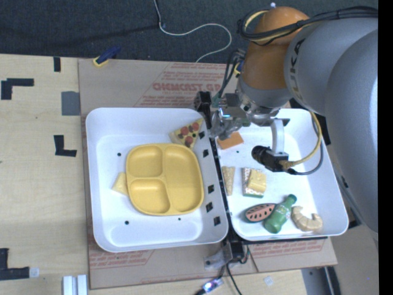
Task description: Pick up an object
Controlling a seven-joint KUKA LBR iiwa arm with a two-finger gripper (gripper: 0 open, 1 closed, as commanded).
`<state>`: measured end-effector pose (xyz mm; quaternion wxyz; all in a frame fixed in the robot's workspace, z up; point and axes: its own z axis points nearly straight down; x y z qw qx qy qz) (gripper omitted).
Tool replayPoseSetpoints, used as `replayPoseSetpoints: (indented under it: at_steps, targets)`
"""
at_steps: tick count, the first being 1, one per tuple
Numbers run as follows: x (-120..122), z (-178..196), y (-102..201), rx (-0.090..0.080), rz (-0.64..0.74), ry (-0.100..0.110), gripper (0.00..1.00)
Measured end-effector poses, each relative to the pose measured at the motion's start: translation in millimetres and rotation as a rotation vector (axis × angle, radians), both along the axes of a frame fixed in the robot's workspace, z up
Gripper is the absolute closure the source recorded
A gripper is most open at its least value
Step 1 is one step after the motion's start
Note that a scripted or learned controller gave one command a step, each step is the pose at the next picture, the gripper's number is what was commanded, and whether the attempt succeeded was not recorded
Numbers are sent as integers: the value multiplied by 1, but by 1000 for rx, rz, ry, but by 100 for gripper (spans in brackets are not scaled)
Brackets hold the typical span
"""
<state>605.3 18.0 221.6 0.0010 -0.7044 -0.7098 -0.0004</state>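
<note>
One grey arm (331, 60) reaches in from the right, wrist bent down over the divider between the two bins. Its gripper (222, 125) hovers just above an orange slice (231, 141) in the right bin (325, 183); jaw opening cannot be told.

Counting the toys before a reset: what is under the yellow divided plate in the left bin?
A yellow wedge-shaped piece pokes out from under the yellow plate's left edge. The rest of it is covered.

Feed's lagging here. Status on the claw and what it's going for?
Claw low at the divider between the bins, grip state unreadable. Orange block right beside it, not visibly held. Pizza slice close on the other side; yellow plate untouched.
</note>
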Motion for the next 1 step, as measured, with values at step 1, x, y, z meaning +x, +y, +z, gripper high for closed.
replayPoseSetpoints:
  at_steps: [1]
  targets:
    - [8, 1, 45, -1, -2, 1, 100]
